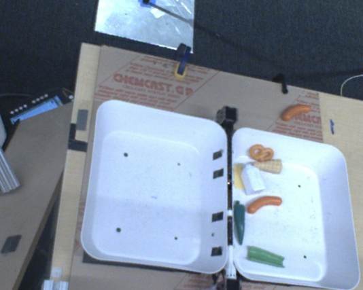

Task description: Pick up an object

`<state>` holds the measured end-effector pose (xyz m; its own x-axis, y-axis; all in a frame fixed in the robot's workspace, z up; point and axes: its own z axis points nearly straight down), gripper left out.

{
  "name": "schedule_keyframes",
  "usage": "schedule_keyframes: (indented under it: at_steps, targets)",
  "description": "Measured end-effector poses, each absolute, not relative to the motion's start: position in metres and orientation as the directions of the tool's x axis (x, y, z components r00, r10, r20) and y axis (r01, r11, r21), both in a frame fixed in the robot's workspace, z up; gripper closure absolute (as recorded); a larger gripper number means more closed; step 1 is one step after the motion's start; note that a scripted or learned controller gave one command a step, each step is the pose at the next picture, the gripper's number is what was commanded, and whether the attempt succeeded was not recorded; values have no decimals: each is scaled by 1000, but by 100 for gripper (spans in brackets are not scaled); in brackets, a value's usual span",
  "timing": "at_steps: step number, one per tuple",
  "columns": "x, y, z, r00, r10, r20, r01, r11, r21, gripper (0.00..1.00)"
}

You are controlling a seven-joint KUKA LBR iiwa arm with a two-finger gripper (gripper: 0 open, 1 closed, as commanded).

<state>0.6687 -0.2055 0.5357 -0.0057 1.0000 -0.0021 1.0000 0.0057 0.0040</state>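
Note:
The right bin [337,201] holds several toy foods near its left side. A pretzel [261,152] lies at the back beside a corn cob [269,166]. A white block [253,180] sits just below them, with a yellow piece [238,176] at its left. An orange sausage [264,204] lies in the middle. A dark green pepper [239,222] rests along the left wall and a green bean pod [265,256] lies near the front.
The left bin [154,184] sits beside the right one, joined by black clips [218,174]. Another orange sausage [296,112] lies on the bench behind the right bin. A yellow and blue clamp [181,60] stands at the bench's back edge.

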Motion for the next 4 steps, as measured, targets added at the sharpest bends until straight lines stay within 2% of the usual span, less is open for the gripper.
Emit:
schedule_keyframes:
  at_steps: [1, 2, 3, 4]
  targets:
    - [669, -205, 536, -5, 1000, -2, 1000, 5, 3, 100]
    - [616, -141, 323, -6, 1000, 5, 1000, 6, -16, 100]
    - [646, -110, 472, -8, 1000, -4, 1000, 8, 20, 100]
    - [670, -62, 518, -9, 1000, 0, 1000, 9, 10, 100]
